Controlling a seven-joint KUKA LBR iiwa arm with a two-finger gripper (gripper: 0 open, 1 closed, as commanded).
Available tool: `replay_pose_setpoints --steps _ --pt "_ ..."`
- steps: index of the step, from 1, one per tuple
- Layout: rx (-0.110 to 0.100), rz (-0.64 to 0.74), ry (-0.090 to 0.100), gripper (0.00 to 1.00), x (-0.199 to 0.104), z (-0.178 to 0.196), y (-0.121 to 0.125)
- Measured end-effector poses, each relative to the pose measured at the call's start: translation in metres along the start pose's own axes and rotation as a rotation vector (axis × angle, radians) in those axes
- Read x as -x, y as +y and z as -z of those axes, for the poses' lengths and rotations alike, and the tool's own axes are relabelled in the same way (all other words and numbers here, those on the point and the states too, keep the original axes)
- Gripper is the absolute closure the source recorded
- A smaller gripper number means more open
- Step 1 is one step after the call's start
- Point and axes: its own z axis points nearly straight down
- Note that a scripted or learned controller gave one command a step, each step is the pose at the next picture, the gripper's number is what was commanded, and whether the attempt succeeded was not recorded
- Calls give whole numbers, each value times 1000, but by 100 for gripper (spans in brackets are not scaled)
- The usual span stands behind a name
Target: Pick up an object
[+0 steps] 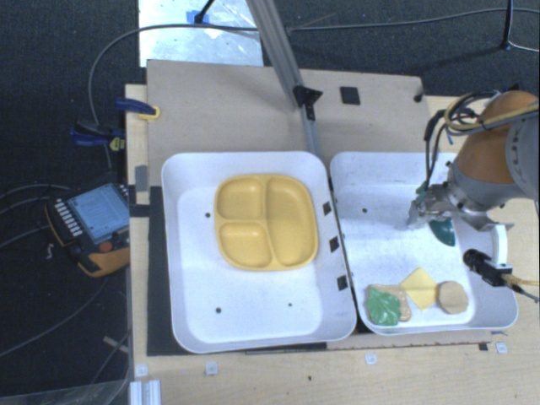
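Likely a robotics lab: loose cables point(126, 36), teach pendant point(91, 218), clamps point(126, 108).

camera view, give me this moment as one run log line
hand: low in right bin, teal object beside it | grasp: cannot tell | yellow tray: left bin | food pieces: right bin near edge

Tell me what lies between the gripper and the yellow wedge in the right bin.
In the camera view, bare white bin floor separates the gripper from the yellow wedge.

My arm point(506, 163) is grey with an orange band. Black cables loop above it. My end effector point(426, 212) is metallic grey.
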Motion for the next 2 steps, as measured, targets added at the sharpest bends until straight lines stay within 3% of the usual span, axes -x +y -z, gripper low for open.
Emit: replay_pose_setpoints --steps 2 --pt "-3 6 3 100 -12 114 12"
